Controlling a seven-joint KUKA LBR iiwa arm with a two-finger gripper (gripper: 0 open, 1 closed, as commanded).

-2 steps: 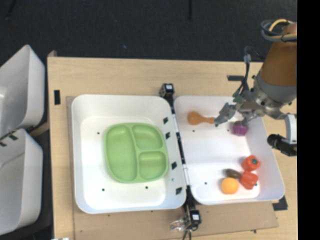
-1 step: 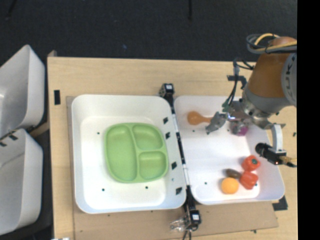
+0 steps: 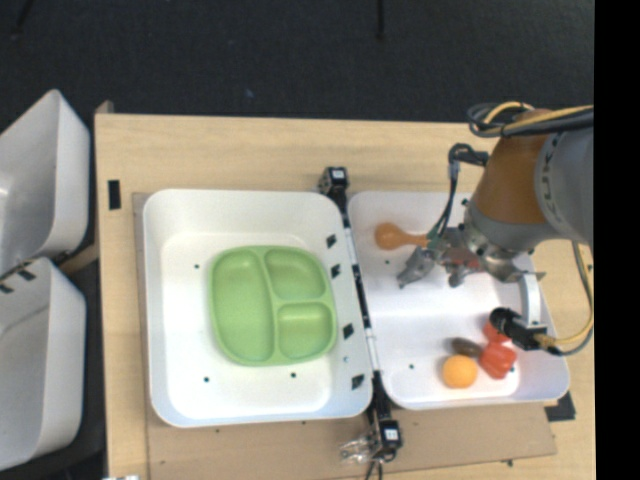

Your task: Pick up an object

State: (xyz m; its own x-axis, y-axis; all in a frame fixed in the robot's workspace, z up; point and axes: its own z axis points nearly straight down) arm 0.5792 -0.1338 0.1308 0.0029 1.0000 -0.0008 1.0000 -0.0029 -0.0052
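Hand over the right bin, fingers spread, gripping nothing.
The hand [image 3: 432, 268] hangs beside an orange spoon [image 3: 396, 235]; orange ball [image 3: 460, 371] and red object [image 3: 497, 357] crowd the near rim, partly arm-hidden.

The arm [image 3: 560, 183] is a thick grey cylinder with a broad orange band [image 3: 510, 183] above the wrist; black and yellow cables loop along it, and a grey metal two-finger gripper [image 3: 432, 268] ends it, beside a white bracket

Two white bins [image 3: 160, 298]; one green divided plate [image 3: 270, 303]; one orange ball [image 3: 460, 371]; one red object [image 3: 497, 358]; one orange spoon [image 3: 398, 236]
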